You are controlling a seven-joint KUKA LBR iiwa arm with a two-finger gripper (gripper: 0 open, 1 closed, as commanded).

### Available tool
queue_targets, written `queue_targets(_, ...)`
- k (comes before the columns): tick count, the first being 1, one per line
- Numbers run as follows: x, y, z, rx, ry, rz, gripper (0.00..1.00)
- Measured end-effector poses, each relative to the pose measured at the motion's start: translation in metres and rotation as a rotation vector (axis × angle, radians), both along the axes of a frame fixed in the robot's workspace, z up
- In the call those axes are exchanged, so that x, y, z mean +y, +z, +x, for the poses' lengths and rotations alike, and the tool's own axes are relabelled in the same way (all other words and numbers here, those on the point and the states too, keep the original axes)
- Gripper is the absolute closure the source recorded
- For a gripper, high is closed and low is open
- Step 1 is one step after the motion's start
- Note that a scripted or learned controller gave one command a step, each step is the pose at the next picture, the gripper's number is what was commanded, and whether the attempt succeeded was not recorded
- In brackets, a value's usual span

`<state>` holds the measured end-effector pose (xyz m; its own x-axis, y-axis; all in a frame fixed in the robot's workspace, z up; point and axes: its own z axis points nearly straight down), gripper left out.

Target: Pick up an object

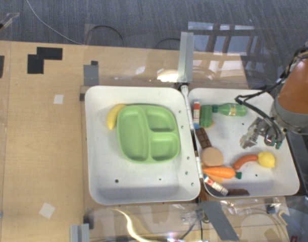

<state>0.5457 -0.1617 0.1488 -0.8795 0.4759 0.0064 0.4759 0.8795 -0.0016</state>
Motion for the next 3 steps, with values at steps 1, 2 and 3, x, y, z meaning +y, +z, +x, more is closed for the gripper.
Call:
queue_targets(1, -0.016, 0.104, 0.061, -0.021, 0.165, -0.005, 1.0)
queue_targets(2, -0.043, 0.151, 0.118, -0.021, 0.446, -0.007, 1.0)
queue_targets(3, -0.044, 0.094, 0.053, -0.013, 0.886, -0.003, 1.0)
